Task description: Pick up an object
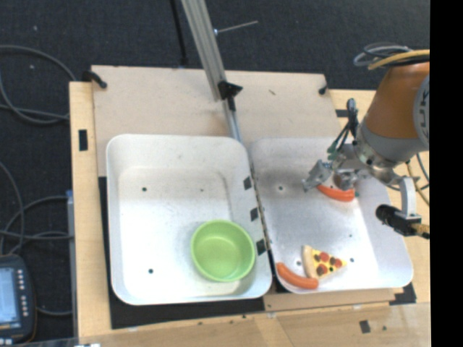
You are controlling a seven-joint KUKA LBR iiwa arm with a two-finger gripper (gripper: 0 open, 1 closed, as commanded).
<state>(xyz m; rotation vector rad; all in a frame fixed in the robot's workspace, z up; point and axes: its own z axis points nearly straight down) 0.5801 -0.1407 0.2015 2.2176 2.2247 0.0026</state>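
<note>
The arm's gripper (334, 181) hangs low over the right bin (289, 215), an orange toy sausage (337, 192) just beneath its fingers, whose grip cannot be made out; a pizza slice (320, 262) and second sausage (296, 277) lie near the front rim; a green bowl (223, 249) sits in the left bin (145, 194).

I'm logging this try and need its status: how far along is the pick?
Done: the gripper is down in the right bin, right at an orange sausage-shaped toy. In hand: closing in on that toy; a grasp isn't visible. Left: gripping and lifting it. The pizza slice toy, a second orange sausage and the green bowl lie untouched.
</note>
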